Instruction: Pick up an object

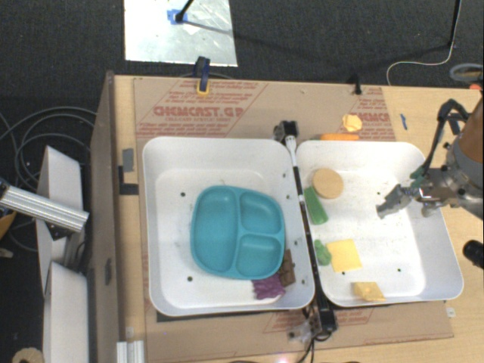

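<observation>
Now | hand [395, 203] over right bin [435, 278], finger state unclear | yellow block [345, 255] well apart, lower-left

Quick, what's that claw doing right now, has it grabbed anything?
Claw: hovering over the right bin, nothing visibly grabbed; open or shut cannot be told.

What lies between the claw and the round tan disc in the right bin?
Bare white bin floor, seen from the overhead camera; nothing sits between the claw and the disc.

2 white bins [227, 153]. 1 teal divided plate [236, 231]. 2 green pieces [314, 205]. 2 yellow blocks [345, 255]. 1 tan round disc [328, 182]. 1 purple item [266, 287]. 1 brown item [288, 270].
</observation>
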